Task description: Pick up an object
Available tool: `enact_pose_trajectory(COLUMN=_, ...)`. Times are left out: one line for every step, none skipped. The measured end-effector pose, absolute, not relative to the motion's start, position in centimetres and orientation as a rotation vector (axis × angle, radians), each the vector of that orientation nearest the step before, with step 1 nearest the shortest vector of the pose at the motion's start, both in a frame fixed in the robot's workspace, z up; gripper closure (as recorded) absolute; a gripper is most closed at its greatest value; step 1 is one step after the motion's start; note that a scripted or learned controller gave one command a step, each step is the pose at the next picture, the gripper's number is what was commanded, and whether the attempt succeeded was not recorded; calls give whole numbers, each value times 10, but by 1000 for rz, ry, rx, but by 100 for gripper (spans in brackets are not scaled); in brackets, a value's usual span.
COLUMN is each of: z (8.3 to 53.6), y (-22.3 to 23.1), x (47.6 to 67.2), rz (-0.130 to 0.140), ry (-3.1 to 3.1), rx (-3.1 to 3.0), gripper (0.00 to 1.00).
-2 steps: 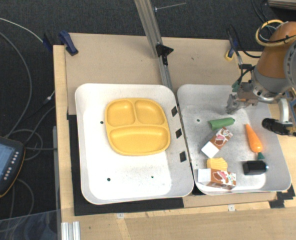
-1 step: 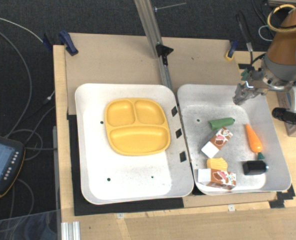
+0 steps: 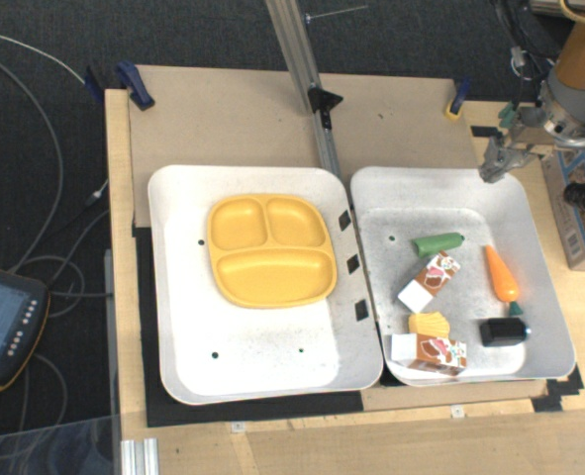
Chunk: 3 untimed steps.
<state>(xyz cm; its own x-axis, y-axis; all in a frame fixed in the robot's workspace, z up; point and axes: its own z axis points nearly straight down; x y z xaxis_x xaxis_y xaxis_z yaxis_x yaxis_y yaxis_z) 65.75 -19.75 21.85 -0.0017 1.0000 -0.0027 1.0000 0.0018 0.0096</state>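
- Gripper (image 3: 494, 171) hovering over the far right corner of the right bin (image 3: 391, 191), well apart from every object in it.
- Fingers pointing down toward the bin rim; nothing sitting between them, opening width impossible to tell from this angle.
- Arm's orange band (image 3: 581, 62) showing at the top right, above the wrist.
- Lying in the right bin: green toy vegetable (image 3: 438, 242) near the middle, toy carrot (image 3: 501, 273) toward the right side, tilting lengthwise along the bin.
- Small brown-and-white carton (image 3: 438, 271) sitting just below the green piece, with a white block (image 3: 414, 296) touching its lower left end.
- Yellow ridged piece (image 3: 429, 325) lying just below that block, and a printed snack box (image 3: 438, 352) resting at the near rim with a white end at its left.
- Black block (image 3: 502, 332) sitting near the right near corner, just below the carrot.
- Left bin (image 3: 173, 265) holding a yellow divided plate (image 3: 270, 249), three compartments, lying flat in the upper middle.
- Blue clamps (image 3: 134, 85) gripping the bench's far edge; metal pole (image 3: 302, 62) running diagonally between the bins.
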Motion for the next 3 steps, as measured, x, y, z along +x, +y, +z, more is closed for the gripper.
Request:
enact_pose_trajectory(z=236, y=-197, x=659, rz=4, ry=2220, rx=2217, gripper=100)
enact_pose_trajectory(z=246, y=-140, x=658, rz=4, ry=2230, rx=2215, gripper=100)
enact_pose_trajectory(z=253, y=-93, x=654, rz=2, ry=2229, rx=2217, gripper=100)
